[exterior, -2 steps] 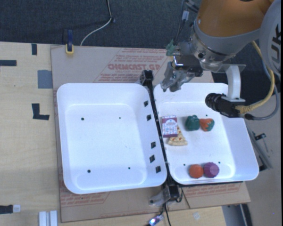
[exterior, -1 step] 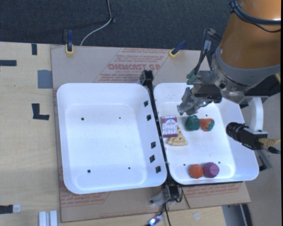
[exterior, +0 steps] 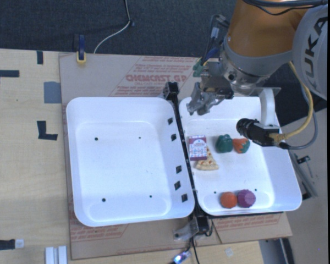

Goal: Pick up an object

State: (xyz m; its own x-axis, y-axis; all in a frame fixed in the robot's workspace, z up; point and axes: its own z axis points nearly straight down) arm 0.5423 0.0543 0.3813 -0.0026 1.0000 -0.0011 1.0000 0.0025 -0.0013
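Note:
My gripper (exterior: 199, 104) hangs over the back left part of the right bin (exterior: 275, 172), above and behind the objects. Nothing shows between its fingers. Below it lie a small red-and-white packet (exterior: 197, 146) and a pizza-slice toy (exterior: 206, 163) near the bin's left wall. To their right sit a green toy (exterior: 224, 143) and an orange-red toy (exterior: 241, 145), touching each other. Near the front wall rest an orange ball (exterior: 228, 200) and a purple ball (exterior: 246, 198), side by side.
The left bin (exterior: 77, 147) stands beside the right one, joined by a black-clipped divider (exterior: 179, 153). A black cylindrical part with a yellow cable (exterior: 258, 132) juts over the right bin. Both bins rest on a cardboard sheet (exterior: 143, 76).

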